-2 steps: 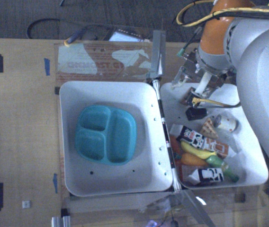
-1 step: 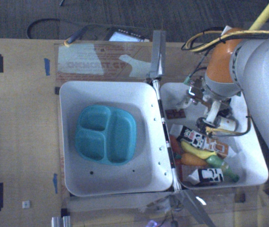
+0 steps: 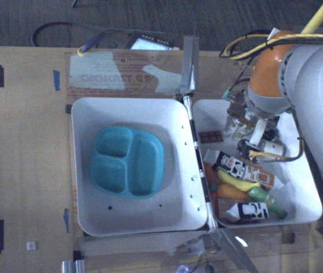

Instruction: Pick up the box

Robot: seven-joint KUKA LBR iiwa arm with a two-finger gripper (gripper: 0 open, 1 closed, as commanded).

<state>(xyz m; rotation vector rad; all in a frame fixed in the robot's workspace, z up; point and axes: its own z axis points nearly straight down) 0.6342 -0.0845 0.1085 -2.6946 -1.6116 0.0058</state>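
**Gripper above the pile, box lies lower-left of it**

Arm comes in from the right of the frame; gripper hangs over the upper part of the right bin. Can't tell whether it's open or shut, wrist body and cables hide the tips. Nothing visibly held.

Target candidate: black-and-white box, mid-left of the right bin, just below and left of the gripper. Long axis runs diagonal, upper left to lower right. It rests on the clutter: a banana just beneath it, an orange carrot-like piece below that, a printed orange-white packet touching its right end. A second black-and-white carton sits near the bottom edge of the bin, farther from the gripper, lying roughly horizontal. A small brown block lies alone at the upper left of the bin.

Left bin holds a teal divided tray, not relevant.

My read: next move is a short shift down-left, wrist turned so the closing direction crosses the box's short side. Risk: snagging the packet.
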